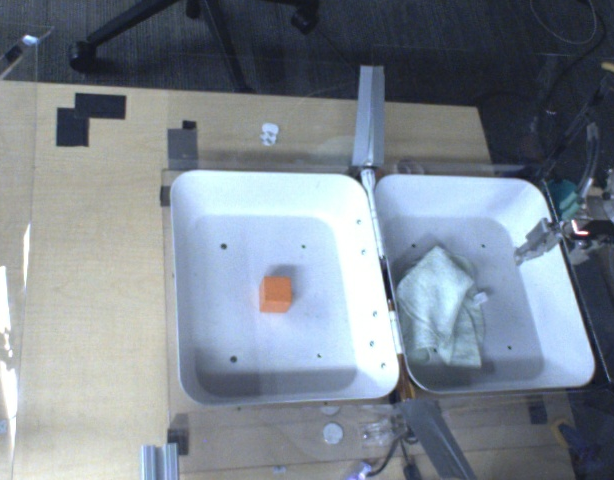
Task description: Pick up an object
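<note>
Front edge: small metal fittings [332,433] sit on the wooden surface [87,298] just below the two bins, likely brackets that keep the bins from sliding.
Left bin: white bin [187,268] holds one orange block [276,294], near the middle of its floor, well apart from every wall, so it is open to a straight top-down reach.
Right bin: white bin [562,368] holds a crumpled pale cloth [439,310], lying left of centre, near the divider side.
Divider: grey metal bar [370,118] stands at the far end where the two bins meet.
Arm: the robot's end piece [577,230] sits at the right rim of the right bin, near its far corner, apart from both the cloth and the block.
Jaws: too small and cluttered to tell whether they are released or clenched; nothing is seen between them.
Step in hand: judged as the start, with no object picked; the cloth is the closer choice.
</note>
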Tool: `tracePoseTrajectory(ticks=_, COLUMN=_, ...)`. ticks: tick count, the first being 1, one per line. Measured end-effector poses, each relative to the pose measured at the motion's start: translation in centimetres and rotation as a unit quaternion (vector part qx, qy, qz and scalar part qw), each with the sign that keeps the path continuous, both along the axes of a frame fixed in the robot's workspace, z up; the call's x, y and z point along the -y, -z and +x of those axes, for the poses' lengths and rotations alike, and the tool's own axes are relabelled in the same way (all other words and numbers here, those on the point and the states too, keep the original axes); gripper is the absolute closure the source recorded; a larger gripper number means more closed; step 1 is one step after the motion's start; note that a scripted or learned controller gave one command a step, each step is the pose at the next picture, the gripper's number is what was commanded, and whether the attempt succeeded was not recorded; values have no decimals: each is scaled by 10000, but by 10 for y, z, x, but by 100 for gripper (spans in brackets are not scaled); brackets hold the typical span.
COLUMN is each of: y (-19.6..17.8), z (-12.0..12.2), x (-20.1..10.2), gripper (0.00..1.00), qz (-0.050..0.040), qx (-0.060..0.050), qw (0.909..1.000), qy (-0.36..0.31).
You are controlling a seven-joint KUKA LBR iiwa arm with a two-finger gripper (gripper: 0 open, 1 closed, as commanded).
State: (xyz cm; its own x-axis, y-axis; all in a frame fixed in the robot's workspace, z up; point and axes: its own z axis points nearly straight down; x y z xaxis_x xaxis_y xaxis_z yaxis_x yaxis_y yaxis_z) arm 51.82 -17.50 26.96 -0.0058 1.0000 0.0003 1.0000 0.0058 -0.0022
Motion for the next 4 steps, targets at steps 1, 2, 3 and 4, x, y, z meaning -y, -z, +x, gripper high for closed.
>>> tracePoseTrajectory(ticks=1, y=-24, z=48, x=-7, gripper=0, qz=-6, qx=24, qw=9964, qy=-852)
tracePoseTrajectory(ticks=2, y=-32, z=51, x=-8, gripper=100, qz=-7, qx=26, qw=9962, qy=-872)
tracePoseTrajectory(ticks=3, y=115, z=92, x=-6, gripper=100, qz=2, qx=-3, qw=9997, qy=-262)
tracePoseTrajectory(ticks=4, y=132, z=83, x=10, gripper=100, qz=0, qx=9, qw=10000, qy=-42)
